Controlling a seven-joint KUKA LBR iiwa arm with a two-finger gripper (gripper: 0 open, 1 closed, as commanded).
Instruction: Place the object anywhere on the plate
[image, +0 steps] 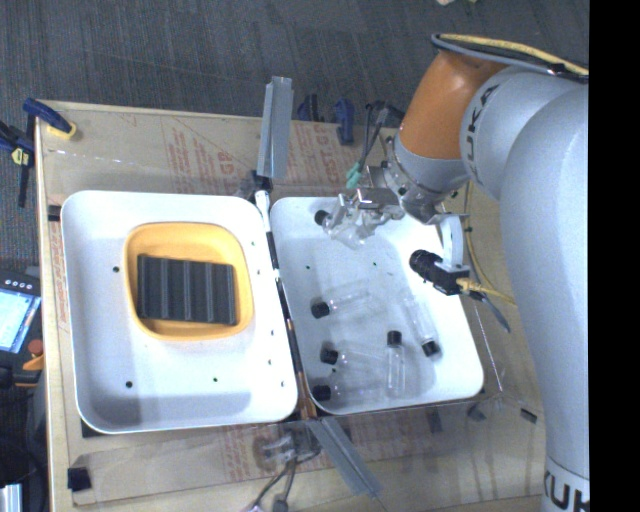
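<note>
Camera view: end effector (352, 215) sits low over the far edge of the right bin (455, 375), near its far-left corner. It seems to have a clear vial (345, 228) at its fingertips, but grip and opening can't be confirmed from here. More clear black-capped vials (395, 362) lie loose across the bin's middle and near edge. Yellow plate (185, 240) with dark ribbed insert (188, 290) sits in the left bin (100, 385), well apart.
</note>
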